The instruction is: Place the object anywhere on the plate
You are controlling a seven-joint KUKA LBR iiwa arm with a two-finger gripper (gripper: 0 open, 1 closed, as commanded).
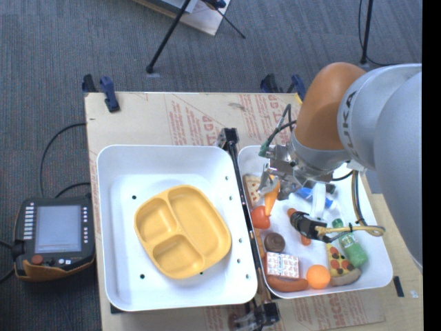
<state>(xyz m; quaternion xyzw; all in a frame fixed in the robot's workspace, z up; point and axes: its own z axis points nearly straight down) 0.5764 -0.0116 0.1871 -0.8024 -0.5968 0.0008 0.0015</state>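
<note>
The yellow three-compartment plate (182, 231) lies in the left white bin (114, 178) with nothing on it. My gripper (275, 187) hangs over the left part of the right bin (375, 271), pointing down. A slim orange carrot-like piece (271, 200) sticks out downward from between its fingers, so it appears shut on that piece. The piece hangs just above a red-orange tomato (260, 218). Plate and gripper are apart, with the bins' shared wall between them.
The right bin holds several toy foods: a brown donut (274, 241), a pink wafer block (282, 264), a sausage (286, 283), an orange ball (318, 276), a pizza slice (342, 267) and a green bottle (355, 251). A teach pendant (52, 238) lies left of the bench.
</note>
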